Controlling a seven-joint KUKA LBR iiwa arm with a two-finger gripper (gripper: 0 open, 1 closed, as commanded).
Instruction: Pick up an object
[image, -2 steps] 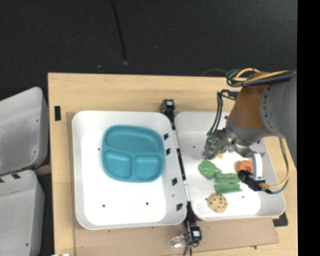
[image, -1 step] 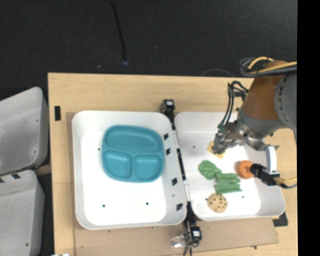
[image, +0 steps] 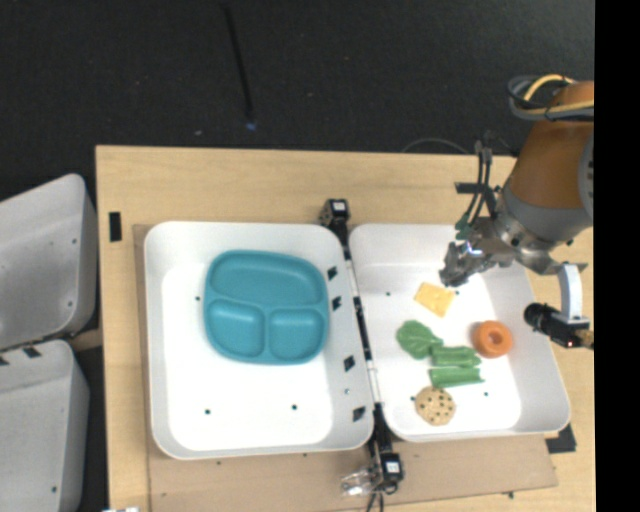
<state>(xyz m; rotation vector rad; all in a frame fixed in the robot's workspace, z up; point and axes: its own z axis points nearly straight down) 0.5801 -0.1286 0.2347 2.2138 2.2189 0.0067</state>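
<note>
Looking down at a slant on a pale wooden desk (image: 120, 400) carrying two shallow white bins side by side. In the left bin (image: 175, 400), a teal plastic plate (image: 266, 305) with three compartments, lying flat near the middle, a little toward the far side. In the right bin (image: 525, 390), several small toy foods: a yellow cheese wedge (image: 434, 298) near the centre, toward the far side; an orange ring-shaped piece (image: 492, 339), perhaps a doughnut, toward the right wall; a green leafy piece (image: 417, 337) just left of it, touching or nearly touching a second green piece (image: 456, 366) lying nearer the camera; a round tan cookie (image: 435, 405) with dark specks close to the near wall. Reaching in from the right, a grey arm with an orange band (image: 545, 165) above the wrist, bent down over the far right part of the right bin. The gripper (image: 455, 268) hanging low just above and beside the far edge of the cheese wedge, very near it, contact not clear. Jaws too small and dark to read: cannot tell whether spread or pressed together, and nothing seen between them. Black clips (image: 336, 211) at the seam between the bins, at the far and near ends. Dark floor beyond the desk; white panels (image: 40, 260) at the left edge.
</note>
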